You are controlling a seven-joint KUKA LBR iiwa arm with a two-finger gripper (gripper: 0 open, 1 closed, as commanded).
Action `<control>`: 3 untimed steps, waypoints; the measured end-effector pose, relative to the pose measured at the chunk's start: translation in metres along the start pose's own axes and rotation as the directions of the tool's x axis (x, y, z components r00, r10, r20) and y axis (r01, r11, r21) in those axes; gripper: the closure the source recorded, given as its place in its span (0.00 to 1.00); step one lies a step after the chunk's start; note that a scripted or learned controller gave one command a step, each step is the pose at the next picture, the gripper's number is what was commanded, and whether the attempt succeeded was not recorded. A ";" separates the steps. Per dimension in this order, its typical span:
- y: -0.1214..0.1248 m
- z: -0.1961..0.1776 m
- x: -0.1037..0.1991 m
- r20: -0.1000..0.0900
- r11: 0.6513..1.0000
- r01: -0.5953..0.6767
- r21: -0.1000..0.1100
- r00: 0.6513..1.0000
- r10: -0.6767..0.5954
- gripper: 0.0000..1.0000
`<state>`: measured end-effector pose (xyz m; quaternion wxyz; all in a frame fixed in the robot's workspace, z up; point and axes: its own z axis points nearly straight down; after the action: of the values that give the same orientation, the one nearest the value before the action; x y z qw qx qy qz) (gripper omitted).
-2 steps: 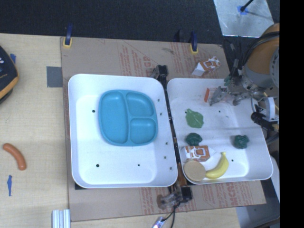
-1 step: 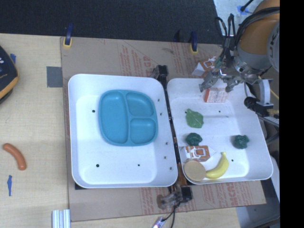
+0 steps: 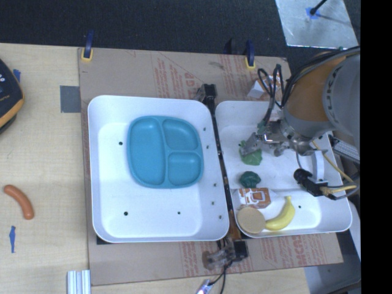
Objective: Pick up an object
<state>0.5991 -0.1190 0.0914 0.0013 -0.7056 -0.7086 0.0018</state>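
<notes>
Reaching in from the right of the frame, the gripper (image 3: 252,144) sits low in the right bin (image 3: 229,118), just above a light green lump (image 3: 252,158) that looks like a toy veggie, and honestly I can't tell if the fingers are spread or pinching anything, too small and cluttered there. That green piece looks to me light and a bit squishy, probably rubbery, so grabbing it across the middle seems the safest bet. Below it, close by, is a darker green piece (image 3: 249,179), then a small brown and white packet (image 3: 254,196), a round tan thing (image 3: 249,220) and a banana (image 3: 281,215) along the bottom edge. The left bin (image 3: 101,164) holds a blue divided plate (image 3: 165,151). Far left on the table (image 3: 43,139) lies a sausage (image 3: 19,201).
</notes>
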 end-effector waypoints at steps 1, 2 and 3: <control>0.000 -0.011 -0.001 0.001 1.000 0.001 0.000 1.000 -0.001 1.00; 0.000 -0.011 -0.001 0.002 1.000 0.001 0.001 1.000 -0.001 0.00; 0.000 -0.021 -0.003 0.003 1.000 0.002 0.001 1.000 -0.002 1.00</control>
<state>0.5995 -0.1216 0.1125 0.0004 -0.7050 -0.7092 0.0032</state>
